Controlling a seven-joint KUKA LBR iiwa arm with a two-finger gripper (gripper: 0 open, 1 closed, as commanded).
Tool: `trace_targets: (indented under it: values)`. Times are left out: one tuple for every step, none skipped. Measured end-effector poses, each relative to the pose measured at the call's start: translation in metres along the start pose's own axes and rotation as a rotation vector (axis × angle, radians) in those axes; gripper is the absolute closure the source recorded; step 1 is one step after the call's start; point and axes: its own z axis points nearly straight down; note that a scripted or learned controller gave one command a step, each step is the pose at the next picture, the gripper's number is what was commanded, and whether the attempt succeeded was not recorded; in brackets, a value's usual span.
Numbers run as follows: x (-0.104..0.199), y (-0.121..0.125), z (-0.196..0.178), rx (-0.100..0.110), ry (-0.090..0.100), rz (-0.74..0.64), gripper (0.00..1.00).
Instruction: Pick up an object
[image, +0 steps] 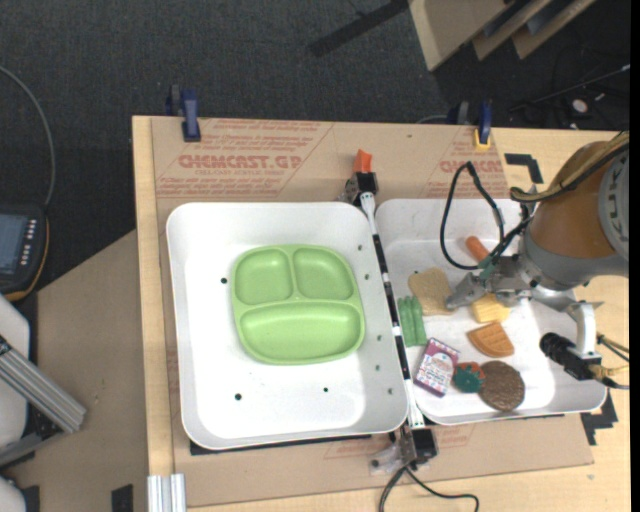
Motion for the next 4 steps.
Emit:
trace_targets:
  values:
    - [0.0, 0.004, -0.02, -0.012, -0.005, -0.002, 1.0]
    - [-0.036, -0.021, -0.078, 0.0, 0.0, 0.001, 1.0]
    - [-0.033, -0.021, -0.074, 0.004, 0.004, -0.003, 0.0]
    - [-0.044, 0.116, 0.002, -0.002, 0.003, -0.009, 0.0]
